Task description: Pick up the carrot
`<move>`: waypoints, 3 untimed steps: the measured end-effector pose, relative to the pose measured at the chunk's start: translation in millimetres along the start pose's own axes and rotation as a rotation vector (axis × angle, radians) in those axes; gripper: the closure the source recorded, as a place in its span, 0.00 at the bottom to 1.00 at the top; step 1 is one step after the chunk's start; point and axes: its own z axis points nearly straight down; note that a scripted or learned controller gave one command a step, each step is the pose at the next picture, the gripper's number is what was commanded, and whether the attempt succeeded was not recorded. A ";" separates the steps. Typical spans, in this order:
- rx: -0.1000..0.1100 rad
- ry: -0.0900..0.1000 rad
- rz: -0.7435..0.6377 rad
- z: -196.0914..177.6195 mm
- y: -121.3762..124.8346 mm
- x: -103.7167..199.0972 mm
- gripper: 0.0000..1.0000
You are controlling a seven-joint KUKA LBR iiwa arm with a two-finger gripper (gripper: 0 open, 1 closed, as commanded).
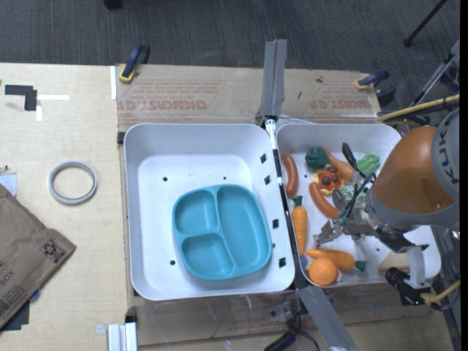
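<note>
from the camera above the surface (58, 115), two white bins sit side by side: the left bin (146, 152) carries a teal divided plate (219, 231), the right bin (380, 132) carries a scatter of toy food. the arm (418, 174) comes in from the right over the right bin, and its hand (330, 230) hangs low in the bin's middle, metal fingers (325, 234) pointing toward the left; whether they are spread or pressed together i cannot tell, as they are small and tangled against the clutter. nothing is plainly between them. two carrots show. one carrot (300, 229) lies along the bin's left wall, its long axis running top to bottom in the view, leaf end up, just to the left of the hand. a second carrot (333, 257) lies below the hand, its long axis nearly left to right, its green end toward the right, just above an orange ball (322, 271). two sausages (291, 175) and some greens (316, 157) lie further up the bin. by my reading the hand sits between both carrots, near each, so the coming move turns on a short shift left or down, and on turning the fingers across the chosen carrot's long axis rather than along it.
</note>
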 end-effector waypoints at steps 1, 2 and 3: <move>0.001 -0.002 0.182 -37.7 71.9 -17.7 0.00; 0.004 0.000 0.429 -42.3 -0.2 5.4 0.00; 0.003 0.000 0.411 0.3 -0.5 7.7 0.00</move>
